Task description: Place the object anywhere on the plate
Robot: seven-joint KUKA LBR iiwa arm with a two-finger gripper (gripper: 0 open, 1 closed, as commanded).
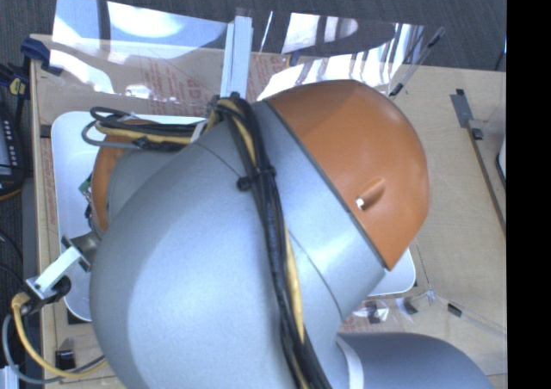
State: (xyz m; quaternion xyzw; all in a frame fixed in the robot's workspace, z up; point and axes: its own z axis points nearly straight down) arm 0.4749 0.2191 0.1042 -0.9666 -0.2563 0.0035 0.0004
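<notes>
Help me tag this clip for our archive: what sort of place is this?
Probably a robotics lab work cell. A large grey robot arm with an orange band and bundled black cables fills the view above a shallow white bin on a plywood bench with clear plastic screens.

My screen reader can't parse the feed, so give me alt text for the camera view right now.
The grey arm with its orange band covers most of the picture, a black cable bundle running along it. Behind it, the left white bin shows at its edge, with a sliver of an orange plate inside. Clear plastic panels stand along the far side.
</notes>
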